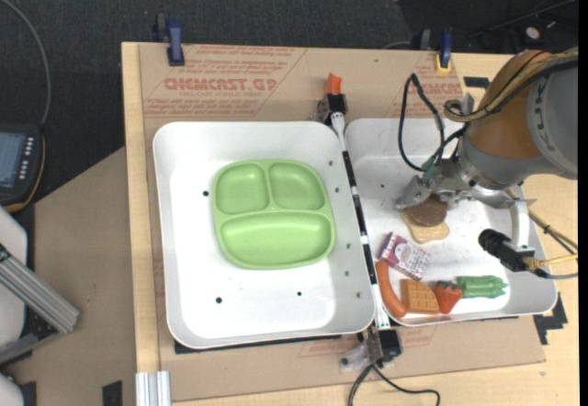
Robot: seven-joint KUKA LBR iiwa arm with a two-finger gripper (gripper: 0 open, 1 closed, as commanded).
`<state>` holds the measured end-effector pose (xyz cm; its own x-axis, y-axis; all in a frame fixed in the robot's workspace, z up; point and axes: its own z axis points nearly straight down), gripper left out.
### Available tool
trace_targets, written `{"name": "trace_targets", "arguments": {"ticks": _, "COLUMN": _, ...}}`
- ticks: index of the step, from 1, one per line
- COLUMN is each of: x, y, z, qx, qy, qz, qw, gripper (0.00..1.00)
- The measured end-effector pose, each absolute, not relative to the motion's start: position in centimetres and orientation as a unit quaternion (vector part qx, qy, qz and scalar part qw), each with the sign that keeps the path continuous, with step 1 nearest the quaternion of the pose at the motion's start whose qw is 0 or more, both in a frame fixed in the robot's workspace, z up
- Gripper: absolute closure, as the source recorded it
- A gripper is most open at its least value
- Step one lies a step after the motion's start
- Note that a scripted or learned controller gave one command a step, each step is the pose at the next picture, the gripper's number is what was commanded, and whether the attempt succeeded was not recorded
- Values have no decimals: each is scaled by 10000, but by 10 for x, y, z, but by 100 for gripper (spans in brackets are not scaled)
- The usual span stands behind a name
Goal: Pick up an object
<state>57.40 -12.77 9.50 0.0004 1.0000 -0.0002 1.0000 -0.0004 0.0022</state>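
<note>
My gripper [424, 200] is low in the right bin [386, 149], near its middle, right over a brown and tan round piece [428, 228] that looks like a cookie or a bread slice. The gripper covers that piece's upper part. In front of it lie a pink and purple packet [405, 254], an orange sausage [390, 290], a tan waffle square [418, 296] and a red toy vegetable with a green top [467, 288].
The left bin [188, 285] holds a green divided plate [272, 213]. A black clip bar [349, 184] runs between the two bins. The grey and orange arm [524, 133] covers the right bin's back right part.
</note>
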Motion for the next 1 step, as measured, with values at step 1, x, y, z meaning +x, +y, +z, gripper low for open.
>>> {"name": "trace_targets", "arguments": {"ticks": 1, "x": 605, "y": -58, "z": 191, "qx": 7042, "qy": 7100, "qz": 45, "qw": 39, "gripper": 100}}
